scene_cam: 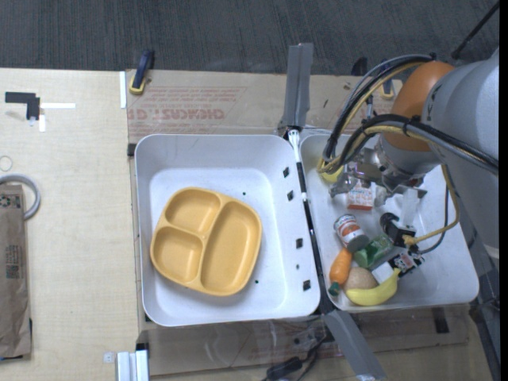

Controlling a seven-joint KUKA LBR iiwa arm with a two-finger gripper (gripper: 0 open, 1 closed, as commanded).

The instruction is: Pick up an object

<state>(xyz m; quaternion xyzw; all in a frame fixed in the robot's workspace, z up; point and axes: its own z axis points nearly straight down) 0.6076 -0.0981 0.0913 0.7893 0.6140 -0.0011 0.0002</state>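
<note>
Claw (pixel 373 182) low over right bin (pixel 456 280), above small red-and-white box (pixel 361 199); finger spread cannot tell. Can (pixel 347 228), carrot (pixel 340 267), banana (pixel 373 292) near front. Yellow divided plate (pixel 206 240) in left bin (pixel 151 213).

Arm (pixel 468 94) cut off at right edge

The grey arm (pixel 468 101) reaches in from the right over the right bin (pixel 452 280), its gripper (pixel 371 182) low above a small red-and-white carton (pixel 361 199). Nearer the front lie a can (pixel 347 228), a carrot (pixel 340 267) and a banana (pixel 373 293). The left bin (pixel 159 153) holds 1 yellow 3-compartment plate (pixel 206 240).
</note>
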